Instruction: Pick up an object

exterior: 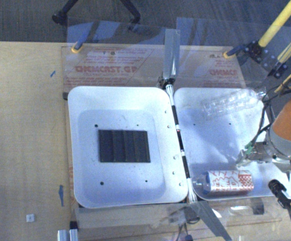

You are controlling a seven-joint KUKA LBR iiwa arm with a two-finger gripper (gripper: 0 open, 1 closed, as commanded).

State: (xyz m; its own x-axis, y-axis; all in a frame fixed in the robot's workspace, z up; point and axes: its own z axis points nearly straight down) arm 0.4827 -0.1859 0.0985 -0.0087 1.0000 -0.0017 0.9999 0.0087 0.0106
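A red-and-white patterned can [229, 181] lies on its side at the near edge of the right bin [205, 139]. A clear plastic bottle [230, 103] lies at that bin's far side, faint against the white. A dark ribbed rectangular slab [124, 146] lies flat in the middle of the left bin [85, 109]. My gripper [250, 154] reaches in from the right, low over the right bin's right side. It sits just above and to the right of the can, and nothing shows held in it.
The arm's orange band [290, 120] and cables [266, 114] hang over the right bin's right rim. A ridge [178, 134] divides the two bins. Clear panels [115, 64] stand behind the bins, and a yellow pole [281, 16] rises at the far right.
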